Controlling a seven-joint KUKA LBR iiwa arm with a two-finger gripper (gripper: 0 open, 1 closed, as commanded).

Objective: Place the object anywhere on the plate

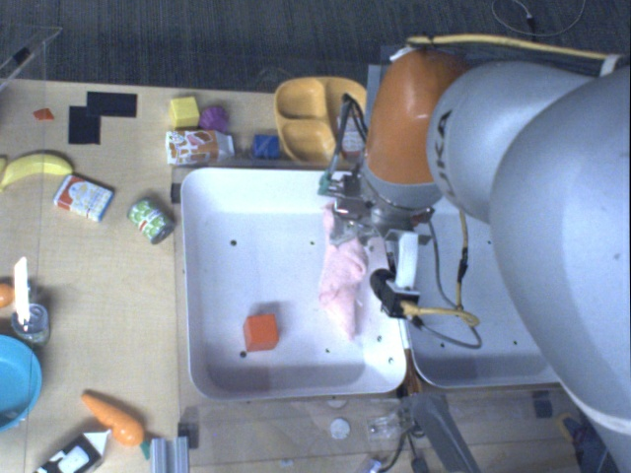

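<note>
Plainly, the pincer [347,223] hangs over the right side of the left bin [207,264], under the grey arm [532,185] with its orange band [404,116], and whether it is spread or pressed together cannot be told, since the wrist hides it from above. A pink cloth-like object [342,282] droops directly below the pincer, its top meeting the gripper body; whether it is actually pinched is not visible. Its long axis runs down the view from the pincer toward the bin's near edge, slightly slanted, with the narrower tip lowest. Well to the lower left of the pincer an orange cube [261,332] sits on the bin floor. The right bin [493,353] lies just right of the pincer, mostly under the arm. Just above the pincer, beyond the bin rim, stands a yellow divided dish [311,116]. Farther left on the wooden bench [99,284] are a banana [35,168], a small carton [83,197], a green can [151,219], a carrot [113,419] and a blue plate [18,380] at the far lower left edge.
</note>
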